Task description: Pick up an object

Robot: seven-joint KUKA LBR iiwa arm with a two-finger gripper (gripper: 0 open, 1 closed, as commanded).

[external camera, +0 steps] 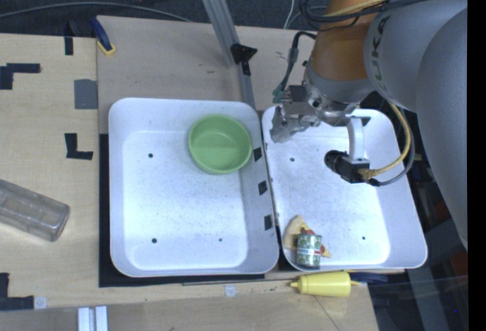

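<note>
My gripper (282, 124) hangs over the upper left corner of the right bin (380, 242), close against the wall it shares with the left bin (129, 170). I cannot tell from this slant whether my fingers are spread or pressed together; nothing shows between them.

The things I could take lie apart from me. A green bowl (220, 143) sits in the upper middle of the left bin, just across the shared wall. A small can (308, 247) lies at the lower left of the right bin, touching a yellowish scrap beside it and near the front rim.

I judge the bowl the closer pick, best taken by its rim, one finger inside and one outside. The can is cramped: the wall and front rim leave little room for a finger on that side, so I would close across its free sides.

The middle of the right bin gives me open floor to travel. A yellow bottle (323, 284) lies on the worktop (167, 56) outside the front rim.
</note>
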